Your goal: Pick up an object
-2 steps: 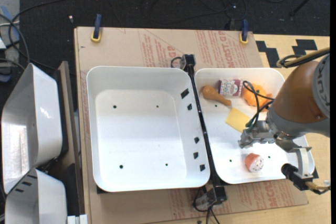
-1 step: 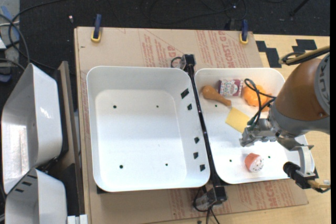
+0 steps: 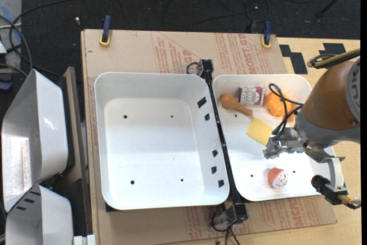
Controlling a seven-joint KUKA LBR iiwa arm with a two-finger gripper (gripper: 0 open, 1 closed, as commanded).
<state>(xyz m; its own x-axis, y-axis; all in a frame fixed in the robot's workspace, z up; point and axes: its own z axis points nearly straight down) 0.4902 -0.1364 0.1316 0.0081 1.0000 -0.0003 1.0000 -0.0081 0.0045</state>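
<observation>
Right shallow white bin (image 3: pixel 298 84), the landmark: its right wall is hidden under the grey arm with orange band (image 3: pixel 335 103). Two-finger metal gripper (image 3: pixel 276 147) sits over the bin's middle, small and blurred; whether it is wide or narrow cannot be told, and no item shows between its tips. Pale yellow flat block (image 3: pixel 258 131) lies just left of it. Small red-and-white rounded object (image 3: pixel 277 178) lies below. Orange ball (image 3: pixel 274 104), partly covered by a black cable; purple-labelled packet (image 3: pixel 251 95) and tan wooden-looking pin (image 3: pixel 234 103) lie toward the far wall.
</observation>
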